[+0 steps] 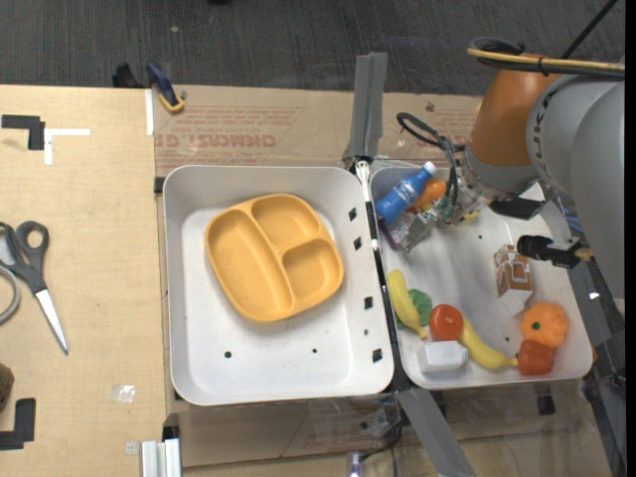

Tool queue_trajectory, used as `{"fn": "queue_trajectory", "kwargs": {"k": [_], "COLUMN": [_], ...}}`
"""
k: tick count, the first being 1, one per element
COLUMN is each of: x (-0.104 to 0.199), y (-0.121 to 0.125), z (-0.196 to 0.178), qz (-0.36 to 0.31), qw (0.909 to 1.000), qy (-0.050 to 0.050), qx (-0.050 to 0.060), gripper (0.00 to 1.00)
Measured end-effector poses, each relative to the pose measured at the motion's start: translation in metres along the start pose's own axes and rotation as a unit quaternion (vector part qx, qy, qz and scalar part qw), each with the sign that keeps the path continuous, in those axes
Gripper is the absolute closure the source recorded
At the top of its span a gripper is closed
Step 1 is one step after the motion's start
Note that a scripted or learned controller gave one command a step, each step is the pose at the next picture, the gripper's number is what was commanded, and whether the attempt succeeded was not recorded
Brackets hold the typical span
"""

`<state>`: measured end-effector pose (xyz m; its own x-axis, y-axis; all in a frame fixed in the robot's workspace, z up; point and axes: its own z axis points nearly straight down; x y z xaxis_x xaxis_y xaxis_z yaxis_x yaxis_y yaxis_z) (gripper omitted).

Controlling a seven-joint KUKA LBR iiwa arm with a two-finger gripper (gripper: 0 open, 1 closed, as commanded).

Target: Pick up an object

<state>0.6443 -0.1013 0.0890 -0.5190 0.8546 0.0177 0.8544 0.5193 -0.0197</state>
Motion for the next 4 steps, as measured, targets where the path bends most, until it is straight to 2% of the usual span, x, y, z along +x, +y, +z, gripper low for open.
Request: {"fn": "queue_trajectory", "kwargs": {"k": [1, 2, 3, 4], "x": [-0.010, -0.011, 0.055, 0.055], "y": [0.005, 0.005, 0.048, 0.048], "z": [0.000, -0.010, -0.103, -0.103], "qz": [0.079, 0.077, 0.049, 0.049], "qw": [0.9969, 0.9970, 0.9987, 0.9987], "qy": [-0.002, -0.006, -0.010, -0.010], "qx": [-0.001, -0.002, -0.010, -0.010], "gripper": [0.00, 1.00, 1.00, 0.00]}}
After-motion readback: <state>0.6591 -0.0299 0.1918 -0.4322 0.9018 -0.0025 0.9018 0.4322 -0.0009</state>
